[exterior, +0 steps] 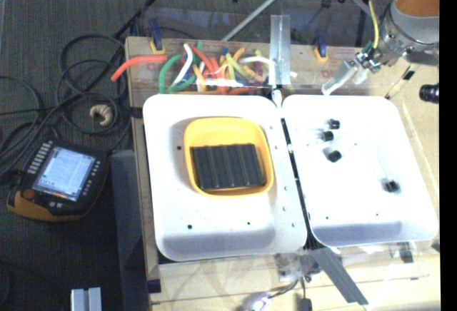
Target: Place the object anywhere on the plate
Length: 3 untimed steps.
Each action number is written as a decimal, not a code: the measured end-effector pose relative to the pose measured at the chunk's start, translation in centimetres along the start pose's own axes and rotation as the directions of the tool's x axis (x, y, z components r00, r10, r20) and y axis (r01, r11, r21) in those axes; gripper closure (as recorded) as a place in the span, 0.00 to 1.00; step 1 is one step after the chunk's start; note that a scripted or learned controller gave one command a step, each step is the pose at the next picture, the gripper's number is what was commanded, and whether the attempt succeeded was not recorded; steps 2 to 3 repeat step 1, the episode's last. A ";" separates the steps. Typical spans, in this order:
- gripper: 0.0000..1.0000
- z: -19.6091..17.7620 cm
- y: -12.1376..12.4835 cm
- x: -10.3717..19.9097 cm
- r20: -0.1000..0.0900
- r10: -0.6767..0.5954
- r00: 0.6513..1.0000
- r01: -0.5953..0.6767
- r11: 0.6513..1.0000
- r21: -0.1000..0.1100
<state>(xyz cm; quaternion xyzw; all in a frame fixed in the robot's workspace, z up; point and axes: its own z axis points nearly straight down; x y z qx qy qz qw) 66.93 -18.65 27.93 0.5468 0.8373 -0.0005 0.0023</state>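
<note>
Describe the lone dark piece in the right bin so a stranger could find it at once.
Start at the shallow white right-hand bin, beside the one with the yellow plate. Three small dark pieces cluster near its upper left. The lone small dark block sits apart toward the lower right, with nothing close by.

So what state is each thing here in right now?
Plate: in the left bin, a dark ridged block lying flat on it.
Small dark objects: loose in the right bin, apart from each other.
Gripper: raised over the right bin's far edge, holding nothing visible.
Handheld screen: lit.
</note>
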 end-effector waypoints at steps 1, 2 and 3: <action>0.00 3.9 -0.6 3.2 -0.004 0.104 0.995 -0.104 0.995 0.002; 0.00 3.9 -0.6 3.2 -0.004 0.104 0.995 -0.104 0.995 0.002; 0.00 3.9 -0.6 3.2 -0.004 0.104 0.995 -0.104 0.995 0.002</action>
